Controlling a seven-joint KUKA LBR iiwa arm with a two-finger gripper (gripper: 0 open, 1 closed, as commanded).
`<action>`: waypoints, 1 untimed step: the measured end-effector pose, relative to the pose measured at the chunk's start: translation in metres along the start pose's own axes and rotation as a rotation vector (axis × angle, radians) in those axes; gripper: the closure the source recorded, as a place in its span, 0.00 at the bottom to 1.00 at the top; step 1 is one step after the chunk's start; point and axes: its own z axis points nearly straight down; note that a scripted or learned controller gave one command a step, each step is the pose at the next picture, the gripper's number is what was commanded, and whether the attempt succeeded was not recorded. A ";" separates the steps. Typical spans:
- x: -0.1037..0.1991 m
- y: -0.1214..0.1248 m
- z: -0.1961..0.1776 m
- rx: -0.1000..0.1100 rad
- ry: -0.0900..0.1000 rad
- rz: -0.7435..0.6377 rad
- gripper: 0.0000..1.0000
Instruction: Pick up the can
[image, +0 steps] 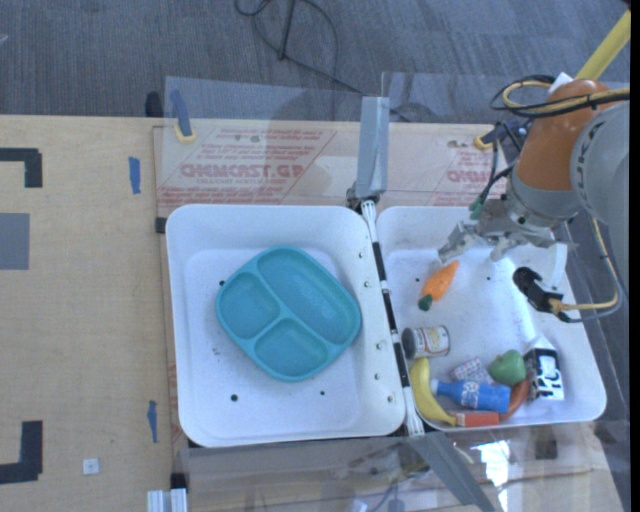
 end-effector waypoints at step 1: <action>-0.037 0.003 -0.144 -0.009 -0.003 0.081 0.00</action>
